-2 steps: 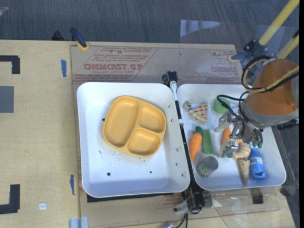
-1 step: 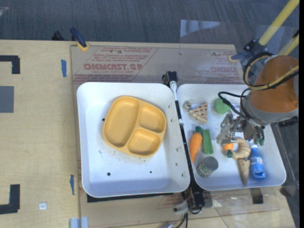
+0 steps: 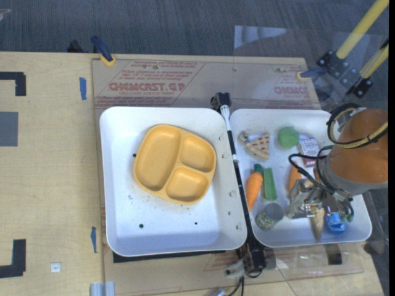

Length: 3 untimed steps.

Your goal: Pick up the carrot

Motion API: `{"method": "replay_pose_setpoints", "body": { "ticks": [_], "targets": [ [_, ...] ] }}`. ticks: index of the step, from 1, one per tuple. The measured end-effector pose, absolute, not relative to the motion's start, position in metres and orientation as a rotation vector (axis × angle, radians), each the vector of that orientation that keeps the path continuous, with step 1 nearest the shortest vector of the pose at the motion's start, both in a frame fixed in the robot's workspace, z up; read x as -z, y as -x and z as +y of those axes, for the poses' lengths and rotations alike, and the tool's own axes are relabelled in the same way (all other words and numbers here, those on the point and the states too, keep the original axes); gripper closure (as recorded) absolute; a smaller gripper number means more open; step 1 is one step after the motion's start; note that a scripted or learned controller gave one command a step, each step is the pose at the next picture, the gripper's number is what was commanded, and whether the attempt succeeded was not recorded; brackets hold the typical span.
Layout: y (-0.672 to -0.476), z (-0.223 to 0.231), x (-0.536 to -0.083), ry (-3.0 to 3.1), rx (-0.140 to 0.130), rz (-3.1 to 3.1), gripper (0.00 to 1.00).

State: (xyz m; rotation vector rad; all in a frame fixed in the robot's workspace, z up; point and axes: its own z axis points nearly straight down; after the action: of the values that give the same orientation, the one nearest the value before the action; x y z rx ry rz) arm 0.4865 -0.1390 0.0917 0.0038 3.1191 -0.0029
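The gripper (image 3: 303, 203) hangs low in the right bin (image 3: 364, 230), to the right of the carrot (image 3: 253, 189). I cannot tell how it is set.

The yellow plate (image 3: 174, 163) sits in the left bin (image 3: 120, 184), well to the left of the carrot. The carrot lies near the right bin's left wall. A green stick (image 3: 270, 184) lies just to the right of the carrot. A round grey thing (image 3: 269, 216) sits just below the carrot. A green ball (image 3: 287, 137) sits up and to the right of the carrot.
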Motion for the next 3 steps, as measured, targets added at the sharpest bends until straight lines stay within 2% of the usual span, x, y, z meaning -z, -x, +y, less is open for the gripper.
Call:
{"method": "replay_pose_setpoints", "body": {
  "ticks": [1,2,3],
  "targets": [
    [-0.507,-0.084,-0.193,-0.187,-0.003,3.118,1.00],
    [-0.504,-0.087,-0.188,-0.194,-0.002,3.130,0.00],
    [-0.565,-0.158,-0.130,-0.207,0.002,3.133,0.00]
  ]
}}
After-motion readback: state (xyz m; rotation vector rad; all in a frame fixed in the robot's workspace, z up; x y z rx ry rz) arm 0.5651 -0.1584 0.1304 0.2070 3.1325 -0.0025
